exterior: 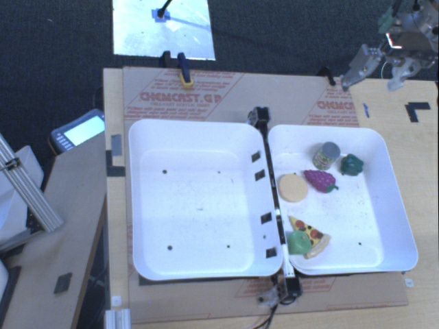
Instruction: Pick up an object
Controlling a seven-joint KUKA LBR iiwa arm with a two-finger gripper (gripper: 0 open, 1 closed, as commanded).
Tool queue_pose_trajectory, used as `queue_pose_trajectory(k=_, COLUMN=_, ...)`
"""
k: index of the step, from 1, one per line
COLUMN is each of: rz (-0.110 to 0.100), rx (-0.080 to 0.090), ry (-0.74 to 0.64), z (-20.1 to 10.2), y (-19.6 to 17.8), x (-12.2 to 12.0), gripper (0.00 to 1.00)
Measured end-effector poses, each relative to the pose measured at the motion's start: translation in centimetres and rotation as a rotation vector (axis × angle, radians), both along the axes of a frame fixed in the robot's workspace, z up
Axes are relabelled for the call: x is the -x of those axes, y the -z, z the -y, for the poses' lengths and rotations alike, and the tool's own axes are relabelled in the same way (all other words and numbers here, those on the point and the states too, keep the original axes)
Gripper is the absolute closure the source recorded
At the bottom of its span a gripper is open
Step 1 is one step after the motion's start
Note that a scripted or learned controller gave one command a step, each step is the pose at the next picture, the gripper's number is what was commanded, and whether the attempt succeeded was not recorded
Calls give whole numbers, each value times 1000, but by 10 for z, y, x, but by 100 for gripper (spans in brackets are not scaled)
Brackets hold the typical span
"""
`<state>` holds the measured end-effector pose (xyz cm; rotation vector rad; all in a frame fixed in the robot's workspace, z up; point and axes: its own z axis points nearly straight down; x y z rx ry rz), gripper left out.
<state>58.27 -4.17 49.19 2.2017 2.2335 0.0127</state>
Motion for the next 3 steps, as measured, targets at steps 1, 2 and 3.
queue_pose_trajectory(k=1, rz=-1, rx=-2, ry=-2, z=-111, y=-46, x=-31, gripper=0)
queue_pose_trajectory(k=2, rz=-4, rx=2, ry=7, z=-104, y=-55, x=-31, gripper=100)
queue_pose_trajectory(k=3, rz=-9, rx=-1, ry=3, z=-180, y=-43, x=-19, gripper=100)
